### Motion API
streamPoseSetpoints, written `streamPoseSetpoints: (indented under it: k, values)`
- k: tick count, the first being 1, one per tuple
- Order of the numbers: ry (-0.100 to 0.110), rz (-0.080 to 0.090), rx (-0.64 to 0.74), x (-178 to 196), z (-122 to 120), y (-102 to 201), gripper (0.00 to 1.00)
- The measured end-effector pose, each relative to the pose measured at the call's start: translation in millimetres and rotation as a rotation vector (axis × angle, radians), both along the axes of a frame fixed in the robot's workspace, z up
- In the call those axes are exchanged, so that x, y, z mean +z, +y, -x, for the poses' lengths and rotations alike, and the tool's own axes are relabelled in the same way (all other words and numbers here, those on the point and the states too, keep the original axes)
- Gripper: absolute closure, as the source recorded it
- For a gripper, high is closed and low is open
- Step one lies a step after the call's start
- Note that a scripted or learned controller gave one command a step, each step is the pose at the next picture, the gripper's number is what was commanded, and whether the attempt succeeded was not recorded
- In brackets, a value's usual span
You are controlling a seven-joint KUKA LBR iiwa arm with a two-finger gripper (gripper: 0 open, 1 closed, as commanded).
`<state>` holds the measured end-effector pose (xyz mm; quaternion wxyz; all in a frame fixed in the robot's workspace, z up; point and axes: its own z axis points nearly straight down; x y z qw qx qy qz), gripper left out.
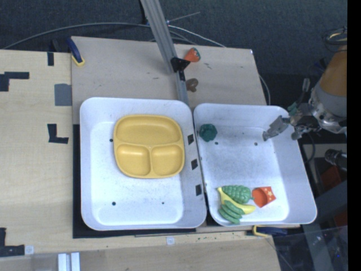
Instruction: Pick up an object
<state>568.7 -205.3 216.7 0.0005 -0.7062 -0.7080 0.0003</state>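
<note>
The right bin [293, 168] holds a small dark green lump [208, 131] near its far left corner. At its near edge lie a green and yellow bunch of toy vegetables [234, 199] and a red piece [263, 196] beside it. My gripper [284, 132] hangs over the bin's far right edge, well away from all of these. Its fingers [274, 128] are spread open with nothing between them.
The left bin [96, 208] bears a yellow divided plate [149, 145]. A grey pole [161, 24] slants over the board behind the bins, with an orange and green item [193, 54] near its foot. A blue and yellow clamp [75, 52] sits at the board's far left corner.
</note>
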Motion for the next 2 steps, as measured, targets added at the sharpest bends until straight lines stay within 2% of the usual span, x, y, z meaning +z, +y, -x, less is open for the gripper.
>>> streamPoseSetpoints:
  k: [1, 2]
  values:
    - [0.0, 0.0, 0.0, 0.0, 0.0, 0.0, 0.0]
    - [0.006, 0.0, -0.001, -56.4, 9.9, -3.8, 0.0]
